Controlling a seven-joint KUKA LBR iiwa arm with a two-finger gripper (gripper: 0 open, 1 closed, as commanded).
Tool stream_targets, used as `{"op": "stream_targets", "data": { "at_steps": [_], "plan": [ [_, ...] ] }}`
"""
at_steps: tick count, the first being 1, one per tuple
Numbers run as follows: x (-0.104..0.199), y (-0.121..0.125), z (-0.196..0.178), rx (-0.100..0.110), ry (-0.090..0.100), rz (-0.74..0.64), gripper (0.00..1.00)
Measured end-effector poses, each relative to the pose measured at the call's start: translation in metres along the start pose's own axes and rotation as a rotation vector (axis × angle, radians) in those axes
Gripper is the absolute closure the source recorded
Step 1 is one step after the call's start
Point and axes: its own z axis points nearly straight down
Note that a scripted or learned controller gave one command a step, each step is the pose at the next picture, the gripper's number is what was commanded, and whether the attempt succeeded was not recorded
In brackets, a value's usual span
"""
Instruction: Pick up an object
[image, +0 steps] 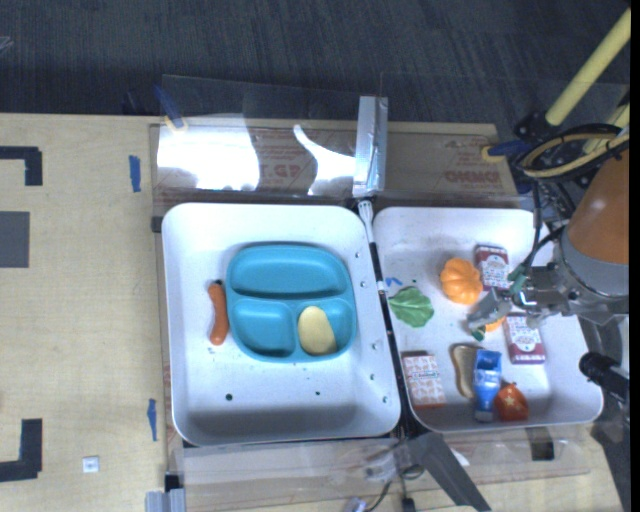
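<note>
White right bin (560, 405), near edge: a red tomato-like item (511, 402) lies in the front corner area, touching a blue toy (487, 376) that stands beside it on the left. Just left of the blue toy is a brown slice-shaped piece (463, 368), and further left a small patterned packet (422, 378) lies flat near the divider between the bins.

Mid bin: a red-and-white packet (525, 338) lies flat under the gripper's near side. The gripper (497, 306) hangs low over the bin floor, its grey fingertips pointing toward the bin's middle. Jaw state cannot be told from this view; nothing is visibly held between them. A green leaf-shaped item (412, 306) lies near the divider, apart from the gripper.

Further back: an orange pumpkin-like object (461, 281) sits just beyond the gripper tip, close beside it. A second red packet (492, 267) lies just right of the orange object, toward the far wall.

Left bin (190, 240): a blue sectioned tray (280, 280) sits in the middle, with a pale yellow egg-shaped item (316, 329) in its near-right compartment. An orange carrot-like stick (217, 313) lies on the bin floor against the tray's left side.

Arm (605, 235) enters from the right, orange band visible.
</note>
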Motion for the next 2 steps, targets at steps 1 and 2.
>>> {"op": "stream_targets", "data": {
  "at_steps": [1,2],
  "plan": [
    [-0.055,0.057,0.088,0.000,-0.001,-0.137,0.00],
    [-0.019,0.109,0.100,-0.005,-0.002,0.054,0.00]
  ]
}}
